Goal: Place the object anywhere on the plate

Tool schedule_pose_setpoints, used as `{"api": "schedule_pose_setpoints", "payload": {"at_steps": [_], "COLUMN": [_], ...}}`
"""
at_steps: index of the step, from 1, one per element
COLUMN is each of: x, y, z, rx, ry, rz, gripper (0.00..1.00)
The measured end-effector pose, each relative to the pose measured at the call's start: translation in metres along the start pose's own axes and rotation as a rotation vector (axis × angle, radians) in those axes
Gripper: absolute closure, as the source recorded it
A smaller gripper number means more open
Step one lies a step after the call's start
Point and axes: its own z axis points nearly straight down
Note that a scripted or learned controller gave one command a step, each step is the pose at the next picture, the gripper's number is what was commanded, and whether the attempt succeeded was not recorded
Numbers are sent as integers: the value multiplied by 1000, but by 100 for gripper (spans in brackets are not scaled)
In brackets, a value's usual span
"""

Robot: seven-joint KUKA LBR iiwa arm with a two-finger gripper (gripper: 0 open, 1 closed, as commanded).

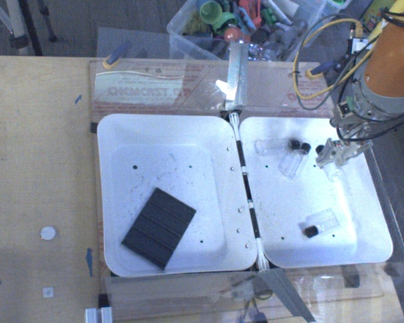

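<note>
Clear little bottles (293, 159) lay just left of and below the gripper (340, 152), whose grip could not be told, while the dark plate (159, 227) sat far left in the other bin (114, 140), so placing remained undone.

A ridged black plate (159, 227) lies in a white bin (114, 140), clear black-capped vials (293, 159) in its white twin (363, 247), beneath a grey arm (384, 103) banded orange.
</note>
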Motion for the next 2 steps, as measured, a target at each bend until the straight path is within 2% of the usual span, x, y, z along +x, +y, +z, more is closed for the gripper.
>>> {"api": "schedule_pose_setpoints", "payload": {"at_steps": [1, 2], "x": [-106, -171], "y": [-27, -54], "z": [19, -6], "rx": [-4, 2], "ry": [-4, -4], "rz": [-43, -313], "gripper": [100, 100]}}
